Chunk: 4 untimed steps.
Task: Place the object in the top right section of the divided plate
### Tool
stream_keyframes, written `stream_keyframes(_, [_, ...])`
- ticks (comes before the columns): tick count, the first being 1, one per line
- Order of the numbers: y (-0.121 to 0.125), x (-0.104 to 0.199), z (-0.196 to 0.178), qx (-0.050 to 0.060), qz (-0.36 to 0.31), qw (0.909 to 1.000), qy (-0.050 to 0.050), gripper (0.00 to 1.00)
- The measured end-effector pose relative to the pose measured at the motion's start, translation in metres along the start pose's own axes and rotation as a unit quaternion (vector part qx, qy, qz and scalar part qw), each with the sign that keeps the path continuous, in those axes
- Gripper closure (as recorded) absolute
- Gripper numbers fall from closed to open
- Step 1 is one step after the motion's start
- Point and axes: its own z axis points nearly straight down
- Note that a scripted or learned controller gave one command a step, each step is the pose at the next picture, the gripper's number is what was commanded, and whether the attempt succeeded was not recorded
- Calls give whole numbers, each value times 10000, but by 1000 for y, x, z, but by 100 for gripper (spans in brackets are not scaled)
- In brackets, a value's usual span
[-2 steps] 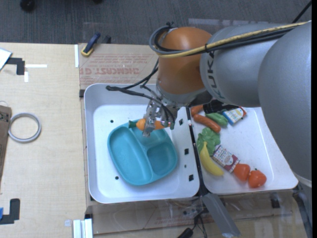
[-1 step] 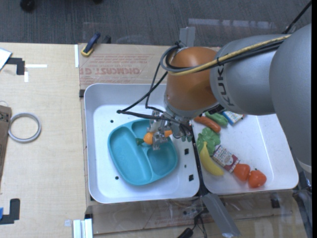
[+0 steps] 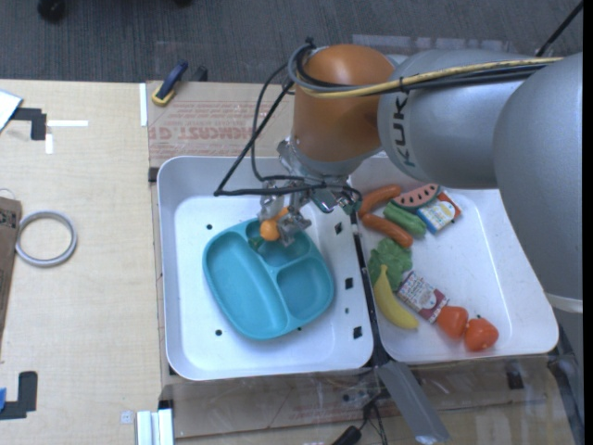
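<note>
while the arm [image 3: 482, 109] reaches in from the right, its gripper [image 3: 283, 219] hangs right over the top right section of the teal divided plate [image 3: 267, 286]. there's a small orange object [image 3: 269, 231] at the fingertips, looks pinched between them, sitting just above or on that section, can't tell if it's touching the plate.

plate sits in the left white bin [image 3: 185, 276]. the right bin [image 3: 519, 276] has a pile of toy food: hot dogs [image 3: 380, 213], a watermelon slice [image 3: 417, 196], a green pepper-ish thing [image 3: 403, 219], a small carton [image 3: 437, 214], broccoli [image 3: 391, 262], a banana [image 3: 394, 306], a snack packet [image 3: 422, 295] and a red tomato-ish pair [image 3: 468, 327].

bench is pale wood [image 3: 83, 323] with a tape roll [image 3: 42, 237] on the left, cardboard [image 3: 213, 123] behind the bins, a blue and yellow tool [image 3: 170, 82] at its edge. floor is dark grey carpet [image 3: 241, 17], chair wheels [image 3: 51, 7] up top.
</note>
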Motion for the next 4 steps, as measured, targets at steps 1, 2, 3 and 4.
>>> stream_keyframes(1, [71,57,-4,137,-1529,9881,-124,100])
stream_keyframes(2, [83,35,2,101,-1371,9905,-31,100])
stream_keyframes(3, [113,29,-5,185,-2750,9612,-95,100])
stream_keyframes(4, [111,29,-5,185,-3954,9182,-151,100])
